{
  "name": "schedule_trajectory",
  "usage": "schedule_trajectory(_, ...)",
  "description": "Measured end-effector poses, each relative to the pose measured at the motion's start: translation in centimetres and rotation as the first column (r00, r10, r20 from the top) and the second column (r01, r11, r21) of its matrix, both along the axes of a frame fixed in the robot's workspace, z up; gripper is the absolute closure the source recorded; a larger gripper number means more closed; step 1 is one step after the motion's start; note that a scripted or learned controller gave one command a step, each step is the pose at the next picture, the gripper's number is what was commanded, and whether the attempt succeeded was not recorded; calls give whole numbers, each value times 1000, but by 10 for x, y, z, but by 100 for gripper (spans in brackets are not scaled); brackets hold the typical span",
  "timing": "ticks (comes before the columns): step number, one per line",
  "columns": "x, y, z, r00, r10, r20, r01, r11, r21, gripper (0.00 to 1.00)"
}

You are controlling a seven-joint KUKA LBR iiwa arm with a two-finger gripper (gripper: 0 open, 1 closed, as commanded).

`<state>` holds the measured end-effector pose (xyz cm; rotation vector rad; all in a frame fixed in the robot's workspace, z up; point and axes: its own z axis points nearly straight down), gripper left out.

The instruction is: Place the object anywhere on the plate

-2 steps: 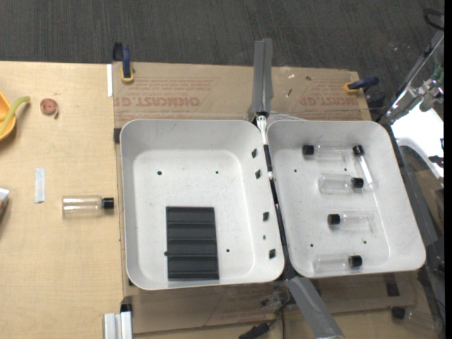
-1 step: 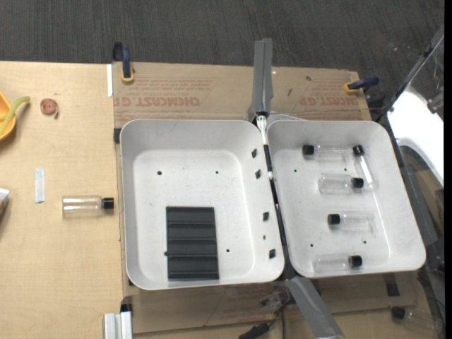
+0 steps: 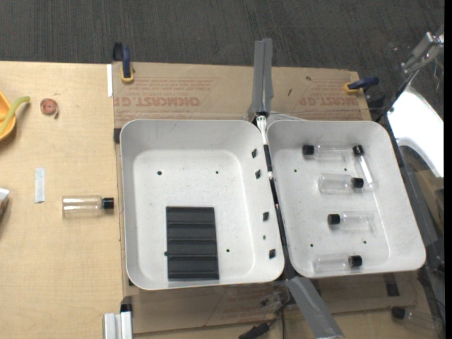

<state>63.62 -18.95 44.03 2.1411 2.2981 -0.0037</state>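
A flat black ribbed plate (image 3: 191,244) lies in the left white bin (image 3: 141,154). Clear bottles with black caps (image 3: 339,184) lie in the right white bin (image 3: 395,189). I cannot tell how the jaws are.

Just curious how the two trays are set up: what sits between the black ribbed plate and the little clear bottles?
In the camera view, bare white floor, then the bins' joined walls, separate the black ribbed plate in the left bin from the clear bottles.

Two white bins (image 3: 134,189), one black ridged plate (image 3: 191,243), and six clear black-capped vials (image 3: 330,150), one outside on the bench.
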Motion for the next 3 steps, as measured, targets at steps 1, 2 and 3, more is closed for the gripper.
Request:
schedule_trajectory(1,9,43,-1,984,-176,-2,176,984,0,0)
schedule_trajectory(2,-20,-16,0,933,-360,-1,360,933,-1,0)
schedule_trajectory(3,23,28,-1,719,-695,-2,695,719,-2,0)
